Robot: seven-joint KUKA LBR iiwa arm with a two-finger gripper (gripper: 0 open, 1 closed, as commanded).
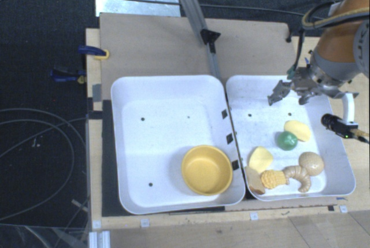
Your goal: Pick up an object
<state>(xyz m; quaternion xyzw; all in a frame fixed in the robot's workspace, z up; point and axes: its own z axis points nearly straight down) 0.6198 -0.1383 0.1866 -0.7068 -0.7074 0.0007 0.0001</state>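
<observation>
Gripper [292, 92]: fingers spread, nothing between them, poised over right bin [254, 96].
Toys: clustered at five o'clock, reachable.
Bowl [207, 169]: left bin [144, 96].

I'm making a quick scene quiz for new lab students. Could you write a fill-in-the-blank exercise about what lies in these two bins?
1. The yellow bowl lies in the ____ bin.
2. The small ball beside the pale yellow piece is ____ in colour.
3. The gripper hangs over the ____ bin.
4. The toy corn cob lies near that bin's ____ edge.

Missing words: left; green; right; front
</observation>
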